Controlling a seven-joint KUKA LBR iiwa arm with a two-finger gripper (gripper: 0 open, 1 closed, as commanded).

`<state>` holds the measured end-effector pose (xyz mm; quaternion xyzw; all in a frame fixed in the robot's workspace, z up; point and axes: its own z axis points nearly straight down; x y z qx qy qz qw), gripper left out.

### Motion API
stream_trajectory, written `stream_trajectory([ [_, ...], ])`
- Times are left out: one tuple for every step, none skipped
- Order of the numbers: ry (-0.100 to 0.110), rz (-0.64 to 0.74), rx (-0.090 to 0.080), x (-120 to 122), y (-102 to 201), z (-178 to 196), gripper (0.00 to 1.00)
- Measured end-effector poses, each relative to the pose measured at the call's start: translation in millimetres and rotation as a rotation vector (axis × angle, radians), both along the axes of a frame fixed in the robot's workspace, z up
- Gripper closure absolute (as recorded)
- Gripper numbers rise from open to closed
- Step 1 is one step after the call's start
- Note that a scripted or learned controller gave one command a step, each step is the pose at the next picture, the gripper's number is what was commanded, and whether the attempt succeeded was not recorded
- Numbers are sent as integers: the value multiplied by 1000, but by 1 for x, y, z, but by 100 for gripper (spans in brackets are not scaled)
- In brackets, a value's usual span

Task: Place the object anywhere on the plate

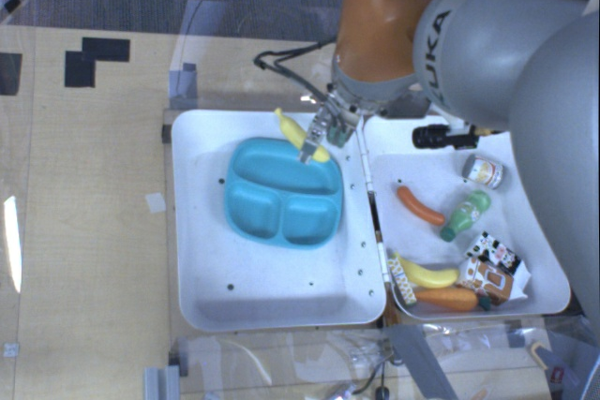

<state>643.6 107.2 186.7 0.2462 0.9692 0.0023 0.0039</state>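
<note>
A blue three-compartment plate [281, 194] lies in the left white bin [211, 276]. A yellow banana [291, 127] lies slanted at the plate's far rim, its right end over the plate's edge. My gripper [316, 141] hangs right over the banana's right half and hides part of it. Whether it grips the banana is not visible from here.
The right bin [544, 281] holds a small can [482, 170], an orange carrot [420, 205], a green bottle [466, 214], a second banana [429, 274], another carrot [448, 299] and a patterned box [492, 265]. The arm's grey body covers the upper right.
</note>
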Motion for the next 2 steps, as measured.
stream_trajectory([
  [1,51,-1,12,21,-32,100],
  [0,8,1,18,48,-14,100],
])
